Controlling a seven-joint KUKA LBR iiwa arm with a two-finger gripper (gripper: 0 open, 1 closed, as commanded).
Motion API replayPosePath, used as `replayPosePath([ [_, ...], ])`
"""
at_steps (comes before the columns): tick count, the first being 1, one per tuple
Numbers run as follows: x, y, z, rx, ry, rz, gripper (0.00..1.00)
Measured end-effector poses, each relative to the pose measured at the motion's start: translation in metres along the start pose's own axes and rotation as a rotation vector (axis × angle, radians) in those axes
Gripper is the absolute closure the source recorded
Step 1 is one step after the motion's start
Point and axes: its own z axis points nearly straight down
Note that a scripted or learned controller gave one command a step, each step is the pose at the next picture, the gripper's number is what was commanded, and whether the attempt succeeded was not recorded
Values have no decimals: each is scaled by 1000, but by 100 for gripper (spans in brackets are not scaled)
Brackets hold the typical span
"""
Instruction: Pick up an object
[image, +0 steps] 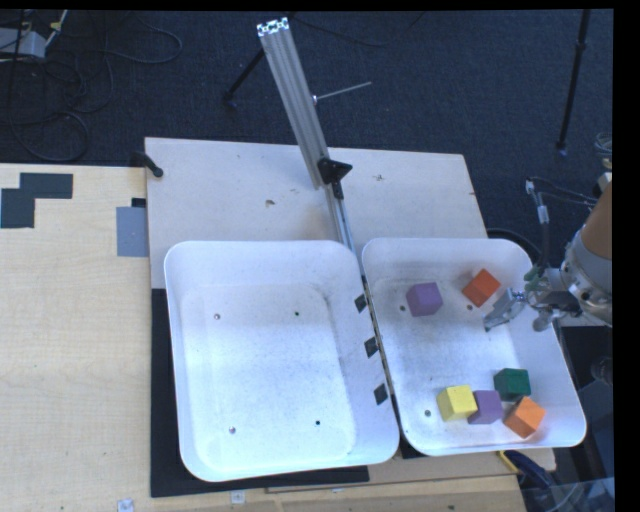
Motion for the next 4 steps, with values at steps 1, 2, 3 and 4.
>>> replayPosePath([
  [1, 71, 55, 41, -1, 1, -10, 0],
  [2, 105, 112, 110, -4, -2, -5, 0],
  [3, 85, 100, 108, 2, -2, -1, 0],
  [4, 87, 100, 99, 5, -1, -6, 100],
])
